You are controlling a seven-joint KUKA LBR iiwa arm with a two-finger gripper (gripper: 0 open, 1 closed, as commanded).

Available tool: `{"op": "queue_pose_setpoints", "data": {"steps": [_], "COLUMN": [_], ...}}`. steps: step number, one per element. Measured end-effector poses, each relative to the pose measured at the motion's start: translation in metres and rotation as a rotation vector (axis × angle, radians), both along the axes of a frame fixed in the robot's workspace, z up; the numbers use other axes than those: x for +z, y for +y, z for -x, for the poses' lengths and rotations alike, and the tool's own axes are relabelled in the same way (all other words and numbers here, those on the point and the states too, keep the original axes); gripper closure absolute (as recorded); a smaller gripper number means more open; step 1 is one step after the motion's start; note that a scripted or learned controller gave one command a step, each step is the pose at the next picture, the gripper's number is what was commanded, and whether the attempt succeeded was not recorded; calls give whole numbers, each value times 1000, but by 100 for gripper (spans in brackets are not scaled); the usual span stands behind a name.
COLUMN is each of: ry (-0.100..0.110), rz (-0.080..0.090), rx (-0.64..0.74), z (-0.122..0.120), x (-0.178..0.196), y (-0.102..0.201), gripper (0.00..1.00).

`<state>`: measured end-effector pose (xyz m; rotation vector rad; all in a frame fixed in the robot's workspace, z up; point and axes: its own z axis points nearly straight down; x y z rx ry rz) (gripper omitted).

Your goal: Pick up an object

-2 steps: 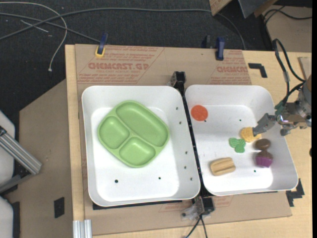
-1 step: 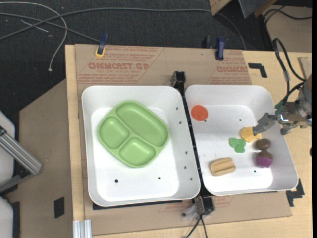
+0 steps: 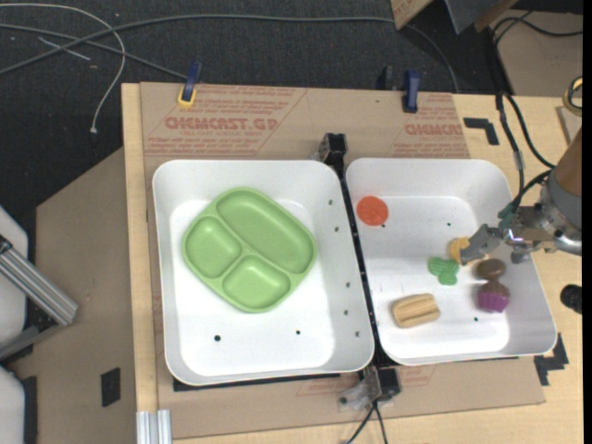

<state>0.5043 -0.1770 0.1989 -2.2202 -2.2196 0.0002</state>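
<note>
The right bin (image 3: 435,178) holds several small objects. An orange disc (image 3: 372,211) lies near its back left. A green piece (image 3: 444,270), a yellow piece (image 3: 458,247), a brown lump (image 3: 490,269) and a purple piece (image 3: 493,296) cluster on the right side. A tan bread-like block (image 3: 415,310) lies near the front. My gripper (image 3: 498,248) hangs over the cluster, just above the brown lump and beside the yellow piece. It is open, with nothing between its fingers.
The left bin (image 3: 185,340) holds a green divided plate (image 3: 248,248). A black divider (image 3: 351,248) runs between the bins. Clamps (image 3: 191,82) hold the board at the back. Cables trail at the right edge by the arm.
</note>
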Motion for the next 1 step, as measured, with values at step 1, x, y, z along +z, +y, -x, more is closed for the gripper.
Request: {"op": "queue_pose_setpoints", "data": {"steps": [1], "ry": [5], "rz": [-2], "rx": [0], "z": [10], "x": [-48], "y": [2], "gripper": [0]}}
